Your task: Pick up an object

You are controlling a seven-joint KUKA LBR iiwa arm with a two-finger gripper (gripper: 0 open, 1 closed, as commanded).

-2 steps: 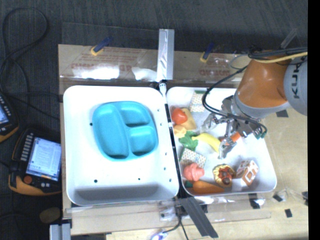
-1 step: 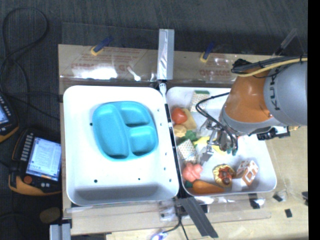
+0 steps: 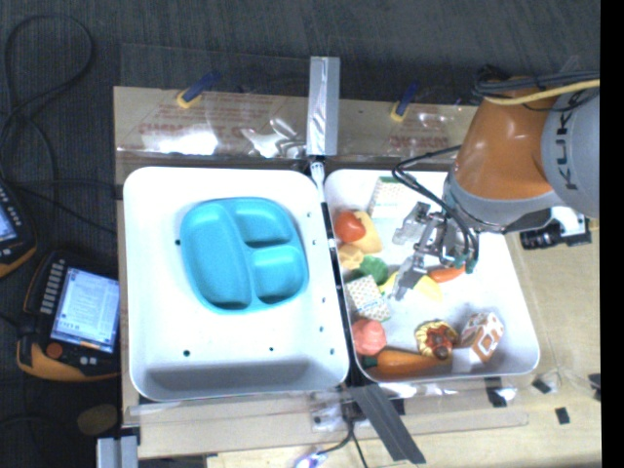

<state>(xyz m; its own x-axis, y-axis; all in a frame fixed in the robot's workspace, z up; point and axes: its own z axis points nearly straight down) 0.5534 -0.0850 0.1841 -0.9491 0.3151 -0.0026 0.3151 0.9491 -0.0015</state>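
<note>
My gripper hangs over the middle of the right bin, its fingers spread apart with nothing between them. Just right of it lies a small orange-red piece. To its left sit a red tomato, a yellow piece and a green piece. A checkered packet lies lower left of the fingers. Along the bin's front edge lie a pink ball, a carrot, a brown-and-yellow toy and a small patterned box. A white card rests at the back.
The left bin holds a blue divided tray. A metal divider stands between the bins at the back. A tablet-like controller lies on the floor at far left. The orange arm body looms over the right bin's back right.
</note>
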